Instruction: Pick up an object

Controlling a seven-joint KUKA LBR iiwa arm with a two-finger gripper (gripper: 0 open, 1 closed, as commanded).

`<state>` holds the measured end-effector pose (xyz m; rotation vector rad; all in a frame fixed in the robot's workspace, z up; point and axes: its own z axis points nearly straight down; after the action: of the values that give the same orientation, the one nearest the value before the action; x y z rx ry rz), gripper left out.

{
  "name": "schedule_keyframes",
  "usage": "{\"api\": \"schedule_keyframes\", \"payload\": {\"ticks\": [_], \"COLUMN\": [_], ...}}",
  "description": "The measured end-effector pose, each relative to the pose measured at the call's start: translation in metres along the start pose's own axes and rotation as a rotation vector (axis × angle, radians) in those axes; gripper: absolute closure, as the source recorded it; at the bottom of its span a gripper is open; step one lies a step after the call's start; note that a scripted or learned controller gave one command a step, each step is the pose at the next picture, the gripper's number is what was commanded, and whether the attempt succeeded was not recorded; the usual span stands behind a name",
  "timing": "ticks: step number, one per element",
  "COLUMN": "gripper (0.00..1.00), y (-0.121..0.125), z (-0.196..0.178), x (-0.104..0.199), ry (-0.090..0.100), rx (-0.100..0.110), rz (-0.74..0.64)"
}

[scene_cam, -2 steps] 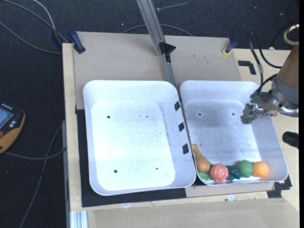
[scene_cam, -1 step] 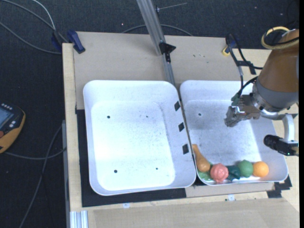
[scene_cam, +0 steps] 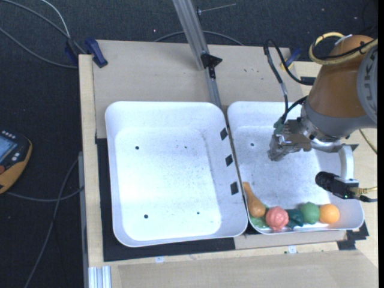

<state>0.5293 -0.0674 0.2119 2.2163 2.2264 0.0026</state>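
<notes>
My gripper (scene_cam: 279, 150) hangs above the bare middle of the right bin (scene_cam: 240, 116); whether it is open or has hold of anything I cannot tell. The toys, a pink ball (scene_cam: 276, 217) among them, crowd the near wall, likely rolled there.

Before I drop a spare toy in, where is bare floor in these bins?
The left bin shows bare floor wall to wall. In the right bin, the middle is bare below the gripper; the near wall is crowded: carrot, pink ball, green toy, orange ball.
</notes>
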Motion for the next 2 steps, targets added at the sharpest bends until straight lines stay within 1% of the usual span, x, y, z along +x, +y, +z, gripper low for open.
{"api": "schedule_keyframes", "payload": {"ticks": [1,2], "gripper": [1.0,1.0], "y": [0.007,0.01], "z": [-0.015,-0.005], "x": [0.05,0.102], "ry": [0.0,0.0], "rx": [0.0,0.002], "rz": [0.0,0.0]}}
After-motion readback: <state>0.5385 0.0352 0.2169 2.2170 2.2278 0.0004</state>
